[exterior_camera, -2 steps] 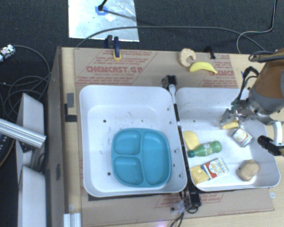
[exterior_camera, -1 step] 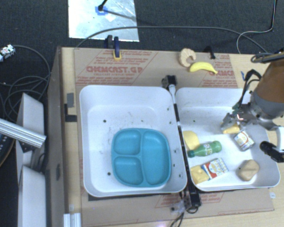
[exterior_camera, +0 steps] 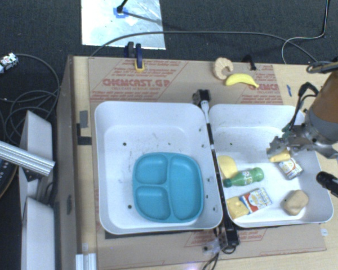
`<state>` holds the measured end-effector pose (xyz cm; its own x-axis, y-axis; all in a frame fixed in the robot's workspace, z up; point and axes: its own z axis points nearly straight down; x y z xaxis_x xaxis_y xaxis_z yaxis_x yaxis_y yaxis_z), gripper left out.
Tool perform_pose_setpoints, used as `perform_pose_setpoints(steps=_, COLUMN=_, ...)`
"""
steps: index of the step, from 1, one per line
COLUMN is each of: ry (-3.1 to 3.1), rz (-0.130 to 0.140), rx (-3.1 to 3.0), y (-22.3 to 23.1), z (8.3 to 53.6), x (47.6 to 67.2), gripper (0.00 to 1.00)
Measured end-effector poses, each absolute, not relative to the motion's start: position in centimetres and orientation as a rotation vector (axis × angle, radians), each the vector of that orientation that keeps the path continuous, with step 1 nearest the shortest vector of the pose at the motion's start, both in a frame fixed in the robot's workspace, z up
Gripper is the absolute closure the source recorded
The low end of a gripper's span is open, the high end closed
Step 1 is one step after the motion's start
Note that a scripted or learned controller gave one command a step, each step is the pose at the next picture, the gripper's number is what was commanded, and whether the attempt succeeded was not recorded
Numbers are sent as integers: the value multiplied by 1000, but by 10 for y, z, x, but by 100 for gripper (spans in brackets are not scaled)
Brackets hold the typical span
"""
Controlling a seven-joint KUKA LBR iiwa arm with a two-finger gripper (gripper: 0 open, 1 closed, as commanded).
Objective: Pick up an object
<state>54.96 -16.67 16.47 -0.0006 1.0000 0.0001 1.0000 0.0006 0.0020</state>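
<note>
Gripper [exterior_camera: 280, 148] low in the right bin [exterior_camera: 253, 117], jaw state unreadable from this angle. A yellow piece [exterior_camera: 280, 157] sits just under it, touching a small can [exterior_camera: 291, 168]. Further out: tan lump [exterior_camera: 294, 202], carton [exterior_camera: 256, 199], green bottle [exterior_camera: 244, 177], lemon [exterior_camera: 227, 165]. Blue tray [exterior_camera: 168, 186] in the left bin [exterior_camera: 118, 122]. Banana [exterior_camera: 240, 80] on the bench behind.

Red block lettering runs across the flat brown cardboard sheet [exterior_camera: 158, 77] under the bins — it reads roughly "CHEMCAST GP", the last letters being unclear. The green plastic bottle [exterior_camera: 244, 177] and the small red-and-white carton [exterior_camera: 255, 199] carry printed labels — too small to read.
</note>
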Motion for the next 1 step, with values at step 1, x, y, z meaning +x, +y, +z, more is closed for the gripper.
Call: perform_pose_setpoints(steps=1, ry=2225, rz=4, rx=2215, y=-80, z=211, x=558, gripper=100)
